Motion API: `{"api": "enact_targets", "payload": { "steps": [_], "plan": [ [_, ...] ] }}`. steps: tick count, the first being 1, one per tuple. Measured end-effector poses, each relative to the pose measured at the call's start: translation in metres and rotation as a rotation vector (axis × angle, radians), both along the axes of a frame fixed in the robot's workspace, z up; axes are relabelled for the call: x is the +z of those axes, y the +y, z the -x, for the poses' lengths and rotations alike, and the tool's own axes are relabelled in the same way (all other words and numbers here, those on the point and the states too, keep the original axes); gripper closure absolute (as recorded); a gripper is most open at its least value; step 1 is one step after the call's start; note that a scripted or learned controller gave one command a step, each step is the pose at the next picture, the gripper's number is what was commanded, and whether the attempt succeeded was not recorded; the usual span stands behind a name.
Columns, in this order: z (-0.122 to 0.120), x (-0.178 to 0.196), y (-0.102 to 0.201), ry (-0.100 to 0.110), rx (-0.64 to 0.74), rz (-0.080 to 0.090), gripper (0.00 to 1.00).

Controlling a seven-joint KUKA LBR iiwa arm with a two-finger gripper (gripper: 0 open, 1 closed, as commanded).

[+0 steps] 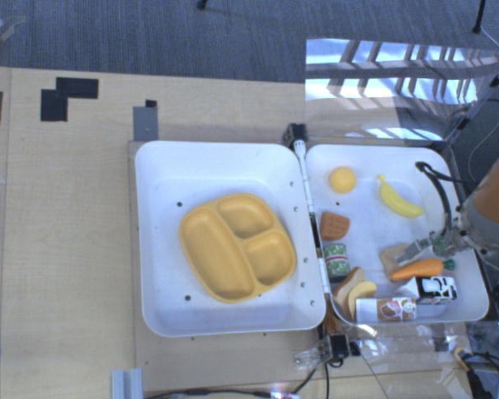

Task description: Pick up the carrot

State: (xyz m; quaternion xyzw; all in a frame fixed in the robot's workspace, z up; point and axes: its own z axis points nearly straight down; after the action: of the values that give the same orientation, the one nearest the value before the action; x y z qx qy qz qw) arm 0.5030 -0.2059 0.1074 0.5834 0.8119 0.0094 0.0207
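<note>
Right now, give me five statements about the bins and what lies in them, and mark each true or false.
1. The yellow divided plate sits in the left bin. True.
2. The carrot lies on the plate. False: it lies in the right bin, near the gripper.
3. The banana lies in the right bin, up the view from the carrot. True.
4. The carrot is green. False: it is orange with a small green end.
5. The round yellow fruit lies in the left bin. False: it lies in the right bin, near its upper left corner.
</note>
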Motion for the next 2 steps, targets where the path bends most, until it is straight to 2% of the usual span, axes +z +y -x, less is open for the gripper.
{"api": "enact_targets", "payload": {
  "steps": [1, 2],
  "plan": [
    [0.006, -0.013, 0.000, 0.015, -0.127, -0.008, 0.00],
    [0.002, 0.000, 0.000, 0.004, -0.122, -0.006, 1.00]
  ]
}}
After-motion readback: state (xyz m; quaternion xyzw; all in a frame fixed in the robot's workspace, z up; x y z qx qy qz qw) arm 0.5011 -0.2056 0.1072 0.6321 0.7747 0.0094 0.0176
